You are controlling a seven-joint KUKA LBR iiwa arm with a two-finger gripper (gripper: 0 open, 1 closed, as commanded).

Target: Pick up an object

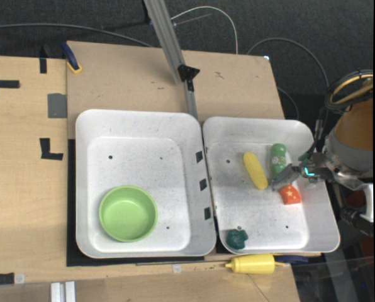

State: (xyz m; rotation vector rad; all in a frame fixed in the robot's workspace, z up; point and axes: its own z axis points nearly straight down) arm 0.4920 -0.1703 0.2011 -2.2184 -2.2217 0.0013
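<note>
Just beside the jaws (284, 180) lies the orange object (291, 195).

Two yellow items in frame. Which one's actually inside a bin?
The yellow corn-like piece, lying in the right bin. The yellow bottle-shaped one lies outside on the bench, below that bin's front rim.

Arm (354, 131) cut off by right edge; only wrist section in view. Gripper (287, 180) small, dark; finger gap too small to judge. Green bottle (277, 157) label unreadable. Orange-red object (291, 195) too small to identify; upper edge meets gripper fingers, contact unclear. Dark green lump (237, 238) at right bin (319, 231) front rim, shape indistinct. Yellow bottle (254, 264) in front of bins: right end overlaps blue item, mostly hidden.
</note>
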